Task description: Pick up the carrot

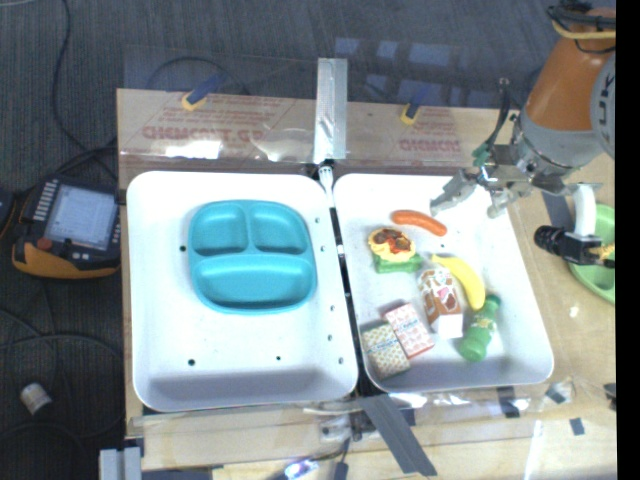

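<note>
Where the worktop (570,308) carries two shallow white bins side by side, the left bin (160,348) holds one thing, a turquoise divided plate (250,256) with three compartments. The right bin (525,328) holds seven things, one of each. Taking the yellow banana (465,278) as the landmark: the single carrot (419,222), orange and lying flat, sits up and to the left of the banana, near the bin's far wall. A small pizza-like toy (392,247), yellow and red on green, lies left of the banana and just below the carrot. A brown-and-white carton (441,301) touches the banana's lower left side. A green bottle (479,334) lies just below the banana. A pink-and-white box (410,329) and a speckled box (384,349) lie further down and left, side by side.

The one hand (470,197) hangs above the far right part of the right bin, up and to the right of the carrot and apart from it. Its two fingers stand spread apart, one reaching toward the carrot, and nothing is between them.
</note>
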Tool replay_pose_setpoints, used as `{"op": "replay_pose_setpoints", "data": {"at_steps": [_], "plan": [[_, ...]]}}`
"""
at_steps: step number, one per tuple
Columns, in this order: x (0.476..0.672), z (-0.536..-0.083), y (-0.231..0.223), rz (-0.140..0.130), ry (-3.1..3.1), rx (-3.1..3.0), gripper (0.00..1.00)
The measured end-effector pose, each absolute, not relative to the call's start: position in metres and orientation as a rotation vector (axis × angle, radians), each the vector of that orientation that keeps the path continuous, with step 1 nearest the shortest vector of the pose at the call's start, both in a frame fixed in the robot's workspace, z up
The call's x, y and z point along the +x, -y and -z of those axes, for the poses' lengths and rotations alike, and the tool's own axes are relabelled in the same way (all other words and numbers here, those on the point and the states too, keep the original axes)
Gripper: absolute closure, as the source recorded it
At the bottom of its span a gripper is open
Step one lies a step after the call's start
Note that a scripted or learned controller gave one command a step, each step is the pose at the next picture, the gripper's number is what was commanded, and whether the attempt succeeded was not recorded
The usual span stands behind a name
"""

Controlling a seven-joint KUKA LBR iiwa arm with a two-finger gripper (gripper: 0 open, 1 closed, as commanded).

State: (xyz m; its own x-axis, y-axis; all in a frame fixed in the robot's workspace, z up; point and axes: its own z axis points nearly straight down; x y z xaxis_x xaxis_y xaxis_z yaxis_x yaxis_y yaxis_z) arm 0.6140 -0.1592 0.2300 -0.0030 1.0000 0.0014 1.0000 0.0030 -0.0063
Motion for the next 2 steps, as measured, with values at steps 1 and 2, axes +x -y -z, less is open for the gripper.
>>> {"op": "replay_pose_setpoints", "data": {"at_steps": [1, 2], "plan": [[0.568, -0.168, 0.098, -0.007, 2.314, -2.115, 0.0], [0.636, -0.09, 0.113, -0.004, 2.344, -2.095, 0.0]]}}
